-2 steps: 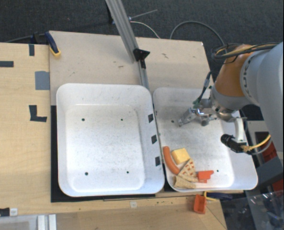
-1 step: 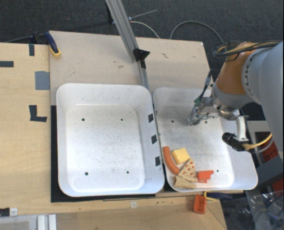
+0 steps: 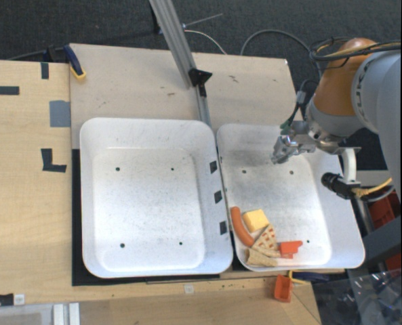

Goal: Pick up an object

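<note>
Toy food lies bunched in the near left corner of the right bin (image 3: 336,235): an orange-red sausage (image 3: 240,227), a yellow cheese block (image 3: 256,219), a tan pizza slice (image 3: 266,238), a pale cracker piece (image 3: 260,257) and a small red-orange piece (image 3: 290,248). My gripper (image 3: 282,152) hangs over the far part of the same bin, well back from the pile. Nothing shows between its fingers.
The left bin (image 3: 92,181) sits beside the right one. A slanted metal pole (image 3: 177,36) with a black clamp comes down to the bins' shared far edge. An orange clip (image 3: 283,287) sits at the bench's front edge. Cables trail behind the arm.
</note>
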`<state>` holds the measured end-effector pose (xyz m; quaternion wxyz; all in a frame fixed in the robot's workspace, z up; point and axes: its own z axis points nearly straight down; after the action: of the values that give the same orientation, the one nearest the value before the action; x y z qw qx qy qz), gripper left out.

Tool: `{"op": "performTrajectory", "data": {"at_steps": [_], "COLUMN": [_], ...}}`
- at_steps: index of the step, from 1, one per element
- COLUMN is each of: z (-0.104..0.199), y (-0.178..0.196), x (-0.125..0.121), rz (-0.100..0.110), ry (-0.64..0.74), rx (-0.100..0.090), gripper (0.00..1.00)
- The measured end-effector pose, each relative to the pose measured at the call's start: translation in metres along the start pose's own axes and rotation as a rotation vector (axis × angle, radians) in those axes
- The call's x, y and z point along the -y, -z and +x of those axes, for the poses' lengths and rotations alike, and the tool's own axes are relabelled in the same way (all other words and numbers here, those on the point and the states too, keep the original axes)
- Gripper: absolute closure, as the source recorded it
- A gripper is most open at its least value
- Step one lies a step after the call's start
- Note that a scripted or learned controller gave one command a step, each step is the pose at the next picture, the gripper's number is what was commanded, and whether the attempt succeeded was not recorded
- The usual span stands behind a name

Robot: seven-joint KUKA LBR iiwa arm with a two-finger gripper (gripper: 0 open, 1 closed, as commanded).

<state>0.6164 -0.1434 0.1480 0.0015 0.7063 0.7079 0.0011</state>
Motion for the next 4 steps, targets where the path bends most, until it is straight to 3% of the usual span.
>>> {"op": "performTrajectory", "data": {"at_steps": [2,4], "z": [-0.009,0.097], "y": [0.088,0.101], "x": [-0.002,-0.033], "rz": [0.0,0.003], "ry": [-0.001,0.004], "rx": [0.001,-0.002], "gripper": [1.0,1.0]}}
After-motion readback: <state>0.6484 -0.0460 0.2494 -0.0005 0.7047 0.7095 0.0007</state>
